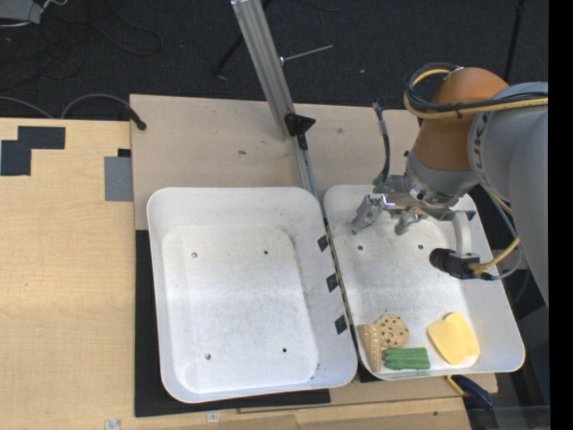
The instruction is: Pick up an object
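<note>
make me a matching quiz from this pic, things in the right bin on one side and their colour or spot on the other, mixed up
Things:
1. cookie
2. block
3. bar
4. gripper

Descriptions:
A. green, by the right bin's near edge
B. tan and round, with dark specks
C. above the bin's far end
D. yellow, near the bin's near right corner

Pairs: 1-B, 2-D, 3-A, 4-C

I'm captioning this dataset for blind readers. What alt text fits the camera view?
A grey robot arm's gripper hangs over the far end of the right white bin, fingers spread, holding nothing. A round cookie, a green block and a yellow block lie at the bin's near end.
</note>
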`<state>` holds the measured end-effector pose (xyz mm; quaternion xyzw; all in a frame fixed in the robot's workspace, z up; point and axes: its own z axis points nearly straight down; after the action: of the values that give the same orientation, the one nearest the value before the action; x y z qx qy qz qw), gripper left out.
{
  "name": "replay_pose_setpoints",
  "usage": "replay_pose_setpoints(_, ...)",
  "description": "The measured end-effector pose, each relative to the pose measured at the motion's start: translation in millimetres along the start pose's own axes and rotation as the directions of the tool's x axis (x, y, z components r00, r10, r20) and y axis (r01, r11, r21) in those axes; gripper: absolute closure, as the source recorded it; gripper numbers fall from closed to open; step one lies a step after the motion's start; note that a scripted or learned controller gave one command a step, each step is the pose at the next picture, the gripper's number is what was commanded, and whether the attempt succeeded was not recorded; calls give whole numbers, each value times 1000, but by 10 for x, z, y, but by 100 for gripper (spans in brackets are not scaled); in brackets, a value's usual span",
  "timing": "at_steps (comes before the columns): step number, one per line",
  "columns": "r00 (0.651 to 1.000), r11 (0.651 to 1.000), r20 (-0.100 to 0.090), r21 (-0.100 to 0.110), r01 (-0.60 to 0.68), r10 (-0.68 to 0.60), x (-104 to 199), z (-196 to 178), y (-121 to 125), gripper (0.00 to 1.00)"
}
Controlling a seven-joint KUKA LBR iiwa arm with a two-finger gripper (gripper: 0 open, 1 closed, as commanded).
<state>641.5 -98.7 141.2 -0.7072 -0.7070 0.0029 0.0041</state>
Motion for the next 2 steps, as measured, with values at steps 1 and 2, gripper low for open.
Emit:
replay_pose_setpoints(1,1000,1000,2,-7,-1,1,10,516,4,0)
replay_pose_setpoints(2,1000,1000,1,-8,-7,7,-4,398,3,100)
